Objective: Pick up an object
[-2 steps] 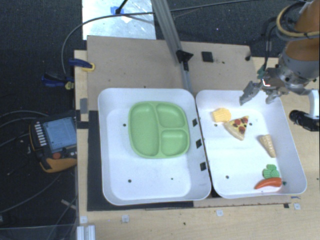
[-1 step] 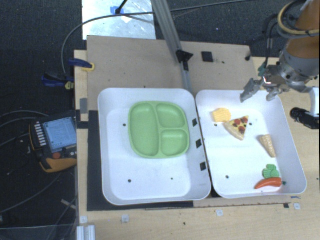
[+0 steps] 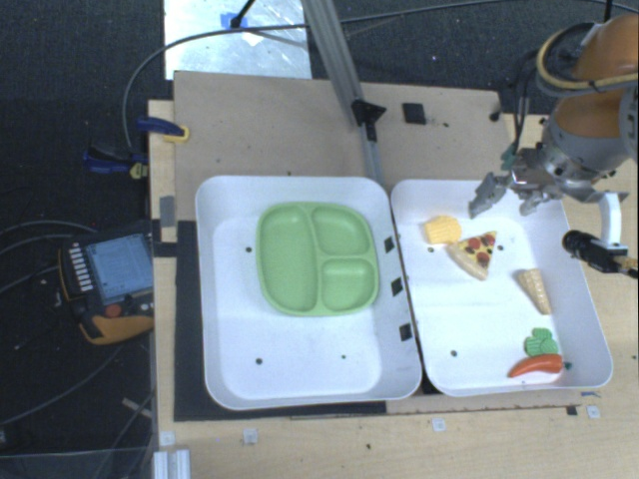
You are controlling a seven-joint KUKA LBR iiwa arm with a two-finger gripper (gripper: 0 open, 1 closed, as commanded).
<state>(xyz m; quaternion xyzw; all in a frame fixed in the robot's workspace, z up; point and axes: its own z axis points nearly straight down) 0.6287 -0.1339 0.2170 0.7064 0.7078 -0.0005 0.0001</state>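
Above the right bin, the spread, empty end effector hangs near cheese and pizza slice.

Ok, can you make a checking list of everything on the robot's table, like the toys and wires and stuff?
Surface: a tan bench bears two shallow white bins, left bin and right bin.
Job's things: in the right bin lie a yellow cheese block, a pizza slice, a cone-shaped piece and a carrot with a green top.
Clutter: a green divided plate lies in the left bin.
Grippers: the pincer hangs over the right bin's far edge, open, holding nothing.
Cables: wires cross the dark floor at left and top.
Surroundings: a handheld control unit lies on the floor at left; clamps grip the bench's left edge.
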